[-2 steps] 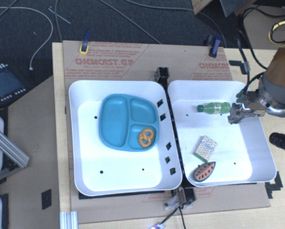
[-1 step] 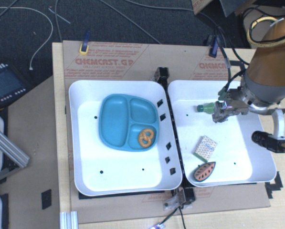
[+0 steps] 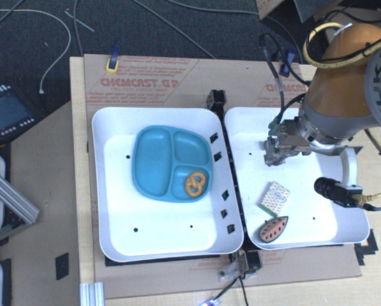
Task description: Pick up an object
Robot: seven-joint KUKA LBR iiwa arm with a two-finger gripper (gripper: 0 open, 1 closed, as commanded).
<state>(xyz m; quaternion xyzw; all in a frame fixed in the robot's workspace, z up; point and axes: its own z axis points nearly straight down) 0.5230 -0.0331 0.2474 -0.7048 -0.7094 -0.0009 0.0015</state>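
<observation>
1. 2 shallow white plastic bins sit side by side on a bench covered with printed brown cardboard [image 3: 145, 75]: the left bin [image 3: 113, 203] and the right bin [image 3: 330, 225], meeting along a dark central divider.
2. In the left bin lies a blue plastic plate with 3 compartments [image 3: 168, 161], placed slightly above the bin's middle.
3. A small brown pretzel-shaped toy [image 3: 194, 183] rests in the plate's lower right compartment.
4. In the right bin, a small square checkered white packet [image 3: 274, 198] lies tilted near the bin's lower middle.
5. Just below that packet, near the front wall, lies an oval reddish-brown object with dark speckles [image 3: 273, 229]; the 2 are close but apart.
6. The grey arm with its orange band [image 3: 343, 62] reaches in from the right, over the right bin's upper part.
7. The dark metal two-finger gripper [image 3: 278, 150] hangs above the packet's side of the bin, well apart from both loose objects; nothing is visible between its parts, and whether it is spread or closed cannot be told from this angle.
8. A black cylindrical fitting [image 3: 334, 191] juts over the right bin's right side.
9. Loose cables [image 3: 56, 18] trail on the dark floor beyond the bench.
</observation>
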